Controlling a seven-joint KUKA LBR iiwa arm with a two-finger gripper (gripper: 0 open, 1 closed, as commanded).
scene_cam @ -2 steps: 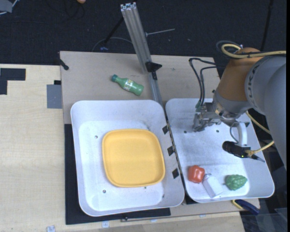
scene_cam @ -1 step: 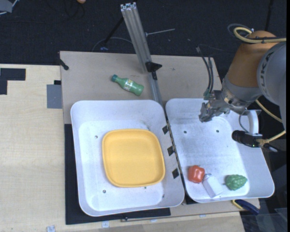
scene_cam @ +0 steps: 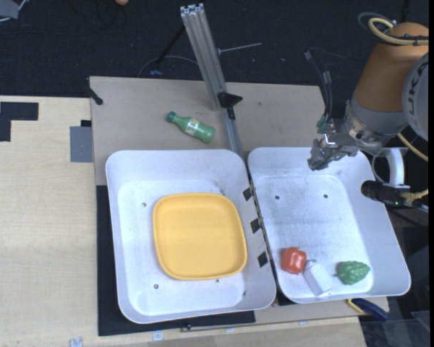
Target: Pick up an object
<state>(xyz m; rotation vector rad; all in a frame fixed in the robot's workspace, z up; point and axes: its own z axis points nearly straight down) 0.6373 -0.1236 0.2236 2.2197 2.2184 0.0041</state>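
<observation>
Over right bin (scene_cam: pixel 325 194) at 12 o'clock, hand (scene_cam: pixel 322 157) hangs, grip can't tell; pepper (scene_cam: pixel 294 260), white block (scene_cam: pixel 317 277), green lump (scene_cam: pixel 353 272) at 6.

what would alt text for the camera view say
A grey arm's gripper hovers over the right white bin's far edge; a red pepper toy, white block and green leafy toy lie near its front. The left white bin holds a yellow square plate.

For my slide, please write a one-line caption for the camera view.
Pincer above right white bin holding red pepper toy, green leafy toy; yellow square plate in left bin.
</observation>
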